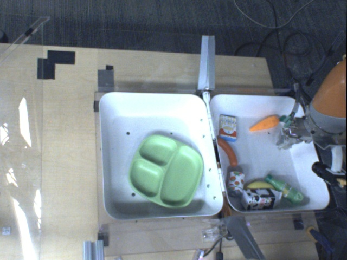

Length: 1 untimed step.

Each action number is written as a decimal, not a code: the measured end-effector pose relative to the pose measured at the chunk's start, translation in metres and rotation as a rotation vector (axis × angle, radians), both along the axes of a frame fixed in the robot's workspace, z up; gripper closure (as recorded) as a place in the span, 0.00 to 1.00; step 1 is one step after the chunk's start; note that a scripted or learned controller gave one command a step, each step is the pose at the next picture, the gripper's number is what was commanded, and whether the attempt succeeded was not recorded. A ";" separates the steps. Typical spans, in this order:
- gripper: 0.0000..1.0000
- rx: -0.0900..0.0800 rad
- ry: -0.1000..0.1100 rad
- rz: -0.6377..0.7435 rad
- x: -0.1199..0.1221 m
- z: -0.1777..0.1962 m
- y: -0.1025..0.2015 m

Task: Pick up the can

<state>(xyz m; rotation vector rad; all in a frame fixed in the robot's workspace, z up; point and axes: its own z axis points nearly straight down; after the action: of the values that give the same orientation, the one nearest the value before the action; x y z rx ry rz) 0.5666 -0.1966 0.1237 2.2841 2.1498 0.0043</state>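
The can, small with a patterned label and a grey top, stands in the right bin close to its front left corner, hard against the bin's left wall. My gripper hangs over the right side of that bin, just right of an orange carrot. It is well back and to the right of the can, and nothing is seen held in it. The grey arm with its orange band comes in from the right edge.
Around the can lie a red sausage, a banana, a black-and-white carton and a green bottle. A small carton sits at the back left. The left bin holds a green divided plate.
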 end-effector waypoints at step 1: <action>1.00 -0.003 -0.007 0.188 -0.013 -0.034 0.014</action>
<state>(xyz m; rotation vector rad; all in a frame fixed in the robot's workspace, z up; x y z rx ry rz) 0.5541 -0.1828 0.0898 2.0681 2.3492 0.0102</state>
